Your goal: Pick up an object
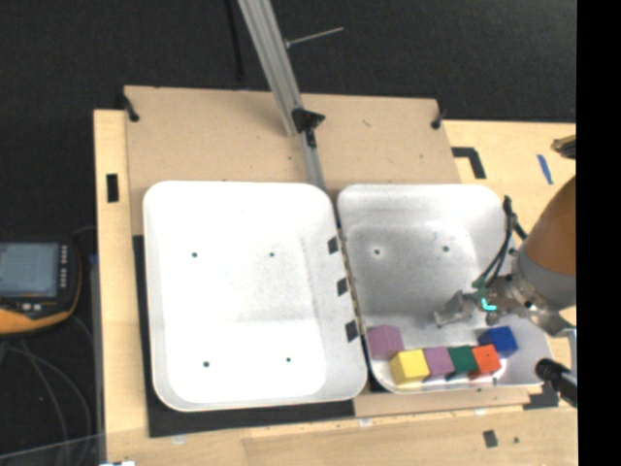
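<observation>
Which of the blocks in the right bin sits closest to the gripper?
The blue block, at the row's right end, just below the gripper; the others lie further left.

Grey arm [546, 278] with an orange band [557, 233]; dark cables along it; teal light near the wrist.

We see white bins [243, 289], purple [385, 340], yellow [409, 366], green [462, 359], orange [485, 360] and blue [501, 339] blocks.

I'm looking down on a pale wooden bench [281, 144] against a black floor [116, 27]. A metal rail [275, 51] slants in from above, a handheld pendant [34, 278] sits left, cables [44, 396] trail below it.
</observation>
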{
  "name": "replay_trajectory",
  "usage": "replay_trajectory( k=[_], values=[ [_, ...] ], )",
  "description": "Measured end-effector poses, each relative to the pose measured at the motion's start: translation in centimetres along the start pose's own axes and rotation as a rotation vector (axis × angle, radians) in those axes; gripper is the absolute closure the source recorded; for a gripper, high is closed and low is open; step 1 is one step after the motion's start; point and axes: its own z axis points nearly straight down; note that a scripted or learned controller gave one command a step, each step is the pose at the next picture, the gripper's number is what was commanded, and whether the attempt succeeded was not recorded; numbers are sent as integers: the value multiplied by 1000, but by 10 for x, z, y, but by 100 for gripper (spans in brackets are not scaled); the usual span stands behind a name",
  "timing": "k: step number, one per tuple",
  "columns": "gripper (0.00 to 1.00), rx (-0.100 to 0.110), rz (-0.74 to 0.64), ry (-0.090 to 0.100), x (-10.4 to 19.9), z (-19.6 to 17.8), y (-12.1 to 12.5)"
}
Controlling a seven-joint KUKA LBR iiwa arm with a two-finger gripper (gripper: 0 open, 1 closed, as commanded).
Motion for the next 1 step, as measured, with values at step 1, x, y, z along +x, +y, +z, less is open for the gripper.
replay_trajectory(
  k=[1],
  values=[
    [0,0,0,0,0,0,0]
  ],
)
